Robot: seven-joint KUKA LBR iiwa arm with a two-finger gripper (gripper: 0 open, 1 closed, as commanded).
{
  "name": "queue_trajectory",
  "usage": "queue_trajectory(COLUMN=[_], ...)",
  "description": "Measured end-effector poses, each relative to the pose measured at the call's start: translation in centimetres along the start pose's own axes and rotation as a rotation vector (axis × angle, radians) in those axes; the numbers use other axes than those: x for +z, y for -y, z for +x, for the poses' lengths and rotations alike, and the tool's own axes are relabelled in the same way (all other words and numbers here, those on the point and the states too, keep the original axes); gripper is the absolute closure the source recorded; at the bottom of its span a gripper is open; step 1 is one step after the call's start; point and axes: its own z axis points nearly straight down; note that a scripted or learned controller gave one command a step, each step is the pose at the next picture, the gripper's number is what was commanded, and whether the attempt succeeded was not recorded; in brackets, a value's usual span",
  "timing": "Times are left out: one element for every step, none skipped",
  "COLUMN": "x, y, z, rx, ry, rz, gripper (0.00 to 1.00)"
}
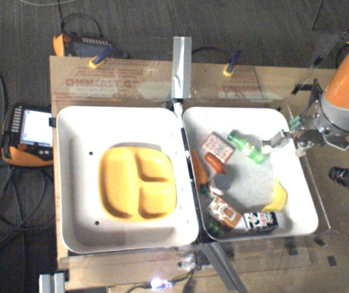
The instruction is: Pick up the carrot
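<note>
The carrot point(199, 168) lies along the left wall of the right bin point(308, 191), pressed near the divider, with a small carton point(217, 148) and a red item point(215, 162) just beside it. The hand point(279, 140) hangs over the bin's upper right part, next to a green bottle point(247, 146); whether it is open or closed I cannot tell, since it looks small and blurred. The left bin point(70, 163) holds a yellow divided tray point(139, 182) on the tabletop
</note>
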Motion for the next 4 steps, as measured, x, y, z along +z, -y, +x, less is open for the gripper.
queue_trajectory(x=[12.7,12.7,12.7,11.7], y=[5.0,5.0,5.0,4.9], z=[6.1,6.1,6.1,6.1], rx=[0.136,0.136,0.136,0.136], ry=[0.001,0.001,0.001,0.000], rz=[-0.003,-0.003,-0.003,-0.007], gripper=[0.00,0.00,0.00,1.00])
